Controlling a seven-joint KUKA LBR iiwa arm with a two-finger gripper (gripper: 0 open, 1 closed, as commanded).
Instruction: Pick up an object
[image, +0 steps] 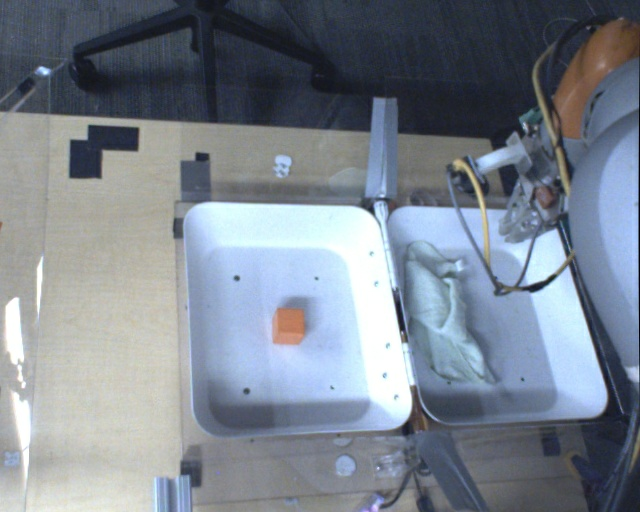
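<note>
Jaws state: can't tell, gripper (527, 205) hangs over right bin (560, 390) top edge, nothing visibly in it. Orange cube (289, 326) sits mid left bin (215, 300). Crumpled pale cloth (445, 315) lies along right bin's left side.

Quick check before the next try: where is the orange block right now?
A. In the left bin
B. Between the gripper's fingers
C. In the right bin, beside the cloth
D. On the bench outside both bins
A: the orange block lies on the left bin floor, apart from its walls.
</note>
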